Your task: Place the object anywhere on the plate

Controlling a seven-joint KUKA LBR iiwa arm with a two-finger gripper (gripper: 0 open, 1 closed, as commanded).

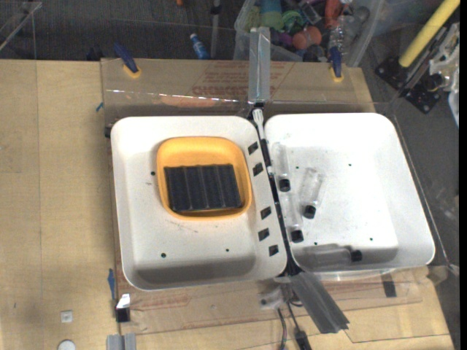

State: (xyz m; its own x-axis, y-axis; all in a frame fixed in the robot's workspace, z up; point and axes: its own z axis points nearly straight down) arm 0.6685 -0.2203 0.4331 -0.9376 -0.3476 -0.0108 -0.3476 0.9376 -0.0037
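A yellow-orange square plate point(201, 149) with rounded corners lies in the left bin point(139, 246), toward its back. A black ribbed rectangular object point(203, 188) rests flat on the plate, covering its front half and reaching the plate's front rim.
The right bin point(379, 195) holds several clear tubes with black caps: one point(311, 192) near the middle, one point(280, 172) by the divider, another point(337, 252) at the front. A metal rail point(271, 195) with black clips separates the bins. A crate of toys point(306, 9) stands behind.
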